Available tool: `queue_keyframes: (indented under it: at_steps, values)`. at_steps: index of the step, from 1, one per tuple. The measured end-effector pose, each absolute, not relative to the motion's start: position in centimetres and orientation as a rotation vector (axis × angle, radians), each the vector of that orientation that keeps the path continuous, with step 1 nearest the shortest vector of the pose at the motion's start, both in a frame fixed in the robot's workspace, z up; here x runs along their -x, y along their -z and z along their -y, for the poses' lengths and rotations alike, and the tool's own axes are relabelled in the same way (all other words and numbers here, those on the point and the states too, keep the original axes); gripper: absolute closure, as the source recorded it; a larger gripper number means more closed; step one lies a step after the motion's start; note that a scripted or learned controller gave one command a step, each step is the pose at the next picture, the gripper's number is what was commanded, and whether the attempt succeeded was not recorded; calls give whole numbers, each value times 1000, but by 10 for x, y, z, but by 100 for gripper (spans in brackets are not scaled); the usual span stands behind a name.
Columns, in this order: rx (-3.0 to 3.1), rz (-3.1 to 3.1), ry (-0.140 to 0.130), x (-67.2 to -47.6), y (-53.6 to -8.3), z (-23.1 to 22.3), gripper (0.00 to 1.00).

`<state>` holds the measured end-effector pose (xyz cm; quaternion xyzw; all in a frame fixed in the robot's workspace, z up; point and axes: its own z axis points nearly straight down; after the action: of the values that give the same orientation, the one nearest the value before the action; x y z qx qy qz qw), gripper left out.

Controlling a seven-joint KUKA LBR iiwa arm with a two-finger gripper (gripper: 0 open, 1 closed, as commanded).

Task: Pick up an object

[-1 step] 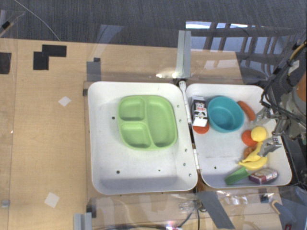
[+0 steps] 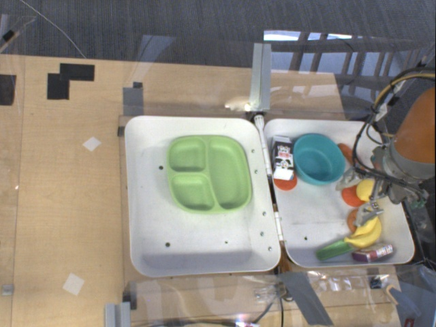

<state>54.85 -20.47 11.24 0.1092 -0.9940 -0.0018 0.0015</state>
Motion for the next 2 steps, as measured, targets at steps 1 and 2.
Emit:
queue_keyframes:
  at_steps: [1, 2]
  values:
    - [-282, 3137, -7, -557, -92, 202, 0]
    - [-279, 3128, -16, -566, -89, 192, 0]
